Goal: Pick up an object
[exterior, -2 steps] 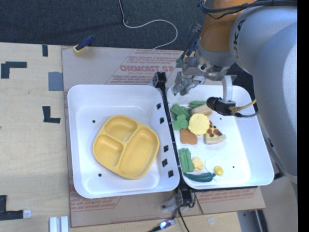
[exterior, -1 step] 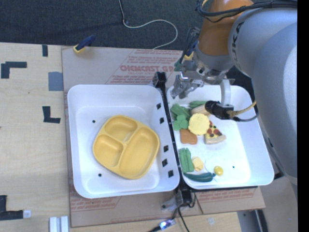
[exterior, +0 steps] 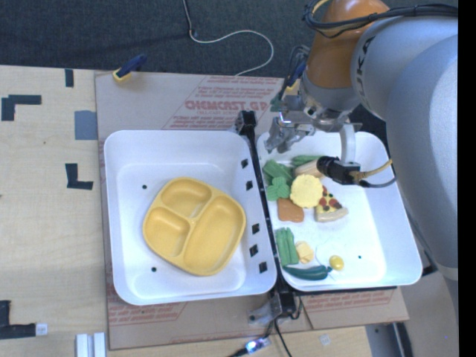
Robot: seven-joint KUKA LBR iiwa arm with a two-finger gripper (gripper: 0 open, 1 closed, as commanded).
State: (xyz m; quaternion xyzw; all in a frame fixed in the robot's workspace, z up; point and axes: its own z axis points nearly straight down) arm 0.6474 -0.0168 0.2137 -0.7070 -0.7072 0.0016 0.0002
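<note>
My gripper (exterior: 286, 141) hangs over the back left part of the right bin (exterior: 379, 236), just above a cluster of toy foods. Beneath and in front of it lie green leafy pieces (exterior: 277, 178), a yellow round piece (exterior: 306, 190), a pizza slice (exterior: 329, 210) and a brown piece (exterior: 290, 212). Nearer the front edge are a green ridged piece (exterior: 285, 244), a small yellow block (exterior: 304, 253), a little yellow ball (exterior: 336, 262) and a dark green pepper (exterior: 306, 272). Nothing shows between the fingers.
The left bin (exterior: 123, 199) holds a yellow divided plate (exterior: 195, 225). A black divider with clips (exterior: 256, 192) runs between the bins. A white cable (exterior: 223, 36) loops behind the bins, and a blue and yellow clip (exterior: 129, 67) lies at the back left. My arm's bulk covers the right side.
</note>
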